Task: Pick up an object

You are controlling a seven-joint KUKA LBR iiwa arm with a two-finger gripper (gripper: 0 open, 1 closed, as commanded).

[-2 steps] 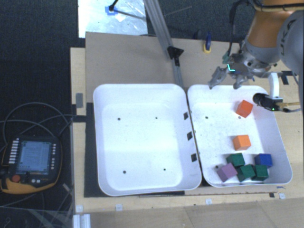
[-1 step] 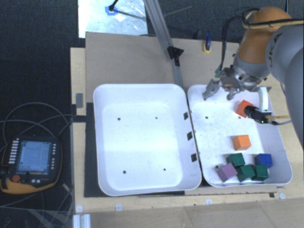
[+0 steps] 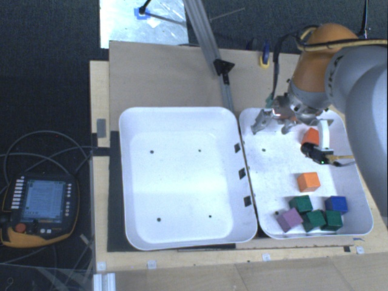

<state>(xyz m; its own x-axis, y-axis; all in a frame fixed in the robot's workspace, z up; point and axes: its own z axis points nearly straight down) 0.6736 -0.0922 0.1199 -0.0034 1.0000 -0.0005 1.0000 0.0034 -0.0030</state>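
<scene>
Two bins (image 3: 182, 117), six blocks (image 3: 308, 181).

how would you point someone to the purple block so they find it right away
Look at the right-hand white bin, then at the cluster of blocks in its near corner. The purple block sits at that cluster's left end, touching a green block; it is the one purple piece among green, blue and orange.

This is looking like a robotics lab or test cell. An industrial arm (image 3: 357, 71), grey with an orange band, is reaching in from the right over a plain board bench (image 3: 163, 77) that is carrying two shallow white bins (image 3: 182, 174) side by side. A teach pendant (image 3: 39, 210) with a lit screen is lying on dark carpet (image 3: 48, 71) at the left, its cables (image 3: 36, 147) looping nearby. A metal strut (image 3: 203, 26) is slanting across the far side.
</scene>
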